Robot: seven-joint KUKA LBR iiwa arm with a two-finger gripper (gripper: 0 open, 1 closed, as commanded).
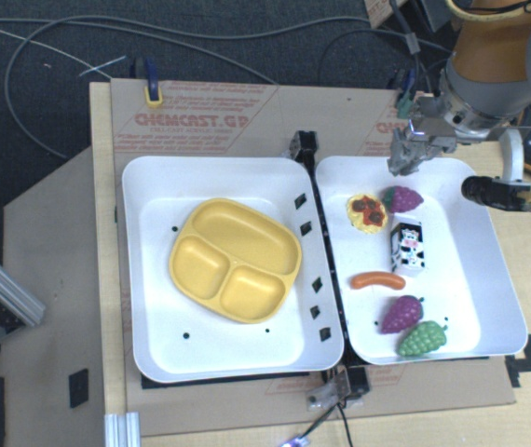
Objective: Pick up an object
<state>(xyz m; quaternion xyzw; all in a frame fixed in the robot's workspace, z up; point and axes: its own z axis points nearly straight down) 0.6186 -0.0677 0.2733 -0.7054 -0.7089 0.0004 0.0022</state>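
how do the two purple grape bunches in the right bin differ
The upper purple grapes lie near the bin's far end beside the small pizza; the lower purple grapes lie near its front end, touching the green grapes. The tool hovers close to the upper bunch, far from the lower. Both share colour and similar size.

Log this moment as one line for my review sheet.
arm: over right bin far edge | pincer: hovering above purple grapes | held: nothing seen | left bin: yellow plate

One fixed camera looks down at a slant from above, both white bins [144, 250] in frame.
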